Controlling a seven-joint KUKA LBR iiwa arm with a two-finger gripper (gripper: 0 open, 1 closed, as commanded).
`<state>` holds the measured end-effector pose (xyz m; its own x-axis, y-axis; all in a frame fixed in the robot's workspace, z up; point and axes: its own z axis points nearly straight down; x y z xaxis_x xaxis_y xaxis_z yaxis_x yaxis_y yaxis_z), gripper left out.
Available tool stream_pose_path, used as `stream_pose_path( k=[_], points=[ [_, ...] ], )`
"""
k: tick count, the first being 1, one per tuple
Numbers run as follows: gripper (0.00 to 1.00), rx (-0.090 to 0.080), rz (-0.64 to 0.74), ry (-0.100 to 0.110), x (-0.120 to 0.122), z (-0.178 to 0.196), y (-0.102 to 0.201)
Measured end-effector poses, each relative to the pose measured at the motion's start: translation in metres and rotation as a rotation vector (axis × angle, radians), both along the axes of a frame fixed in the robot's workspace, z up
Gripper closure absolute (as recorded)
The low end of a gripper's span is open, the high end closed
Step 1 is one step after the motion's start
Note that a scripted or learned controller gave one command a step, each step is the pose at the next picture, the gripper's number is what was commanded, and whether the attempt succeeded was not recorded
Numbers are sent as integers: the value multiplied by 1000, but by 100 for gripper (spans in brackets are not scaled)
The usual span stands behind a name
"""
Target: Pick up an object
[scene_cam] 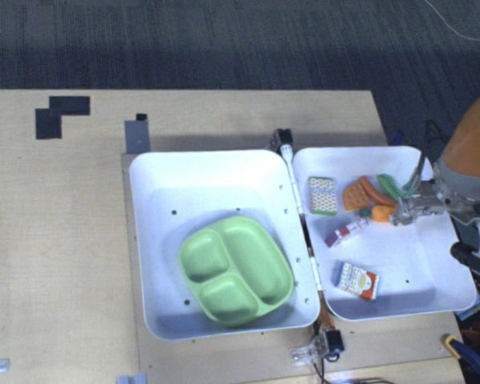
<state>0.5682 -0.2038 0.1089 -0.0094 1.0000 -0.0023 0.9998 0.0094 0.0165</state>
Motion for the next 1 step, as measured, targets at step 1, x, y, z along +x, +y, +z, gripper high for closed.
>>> stream_pose_path(
  k=[1],
  points=[
    [0,0,0,0,0,0,0]
  ],
)
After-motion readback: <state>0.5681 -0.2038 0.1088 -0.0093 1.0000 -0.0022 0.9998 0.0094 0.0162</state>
